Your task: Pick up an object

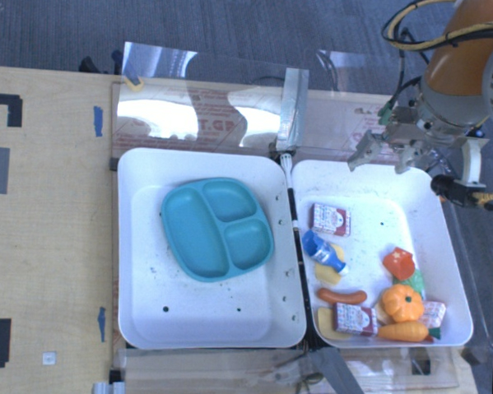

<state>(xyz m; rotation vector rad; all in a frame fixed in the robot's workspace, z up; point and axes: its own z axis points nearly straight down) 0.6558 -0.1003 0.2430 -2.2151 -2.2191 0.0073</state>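
**Toys crowd the right bin's near edge; arm waits at its far rim**

Nearest the camera, along the right bin's (454,244) near edge, lie a carrot (403,331), a small red-and-white packet (355,319) and an orange pumpkin (402,303), packed close together with a pink-wrapped piece (433,313) at the near right corner. Just behind them a sausage (342,296) lies crosswise, and a red pepper (399,263) sits toward the right wall. A blue-and-yellow piece (326,255) rests by the left wall, with a second red-and-white packet (331,219) just beyond it. The far half of this bin's floor is bare, giving open room.

The left bin (136,252) holds a blue divided plate (218,228), set near the middle, with bare floor on all sides of it.

The gripper (390,155) hangs over the right bin's far rim, well apart from every toy. It grips nothing, and whether its jaws are spread or closed cannot be told.
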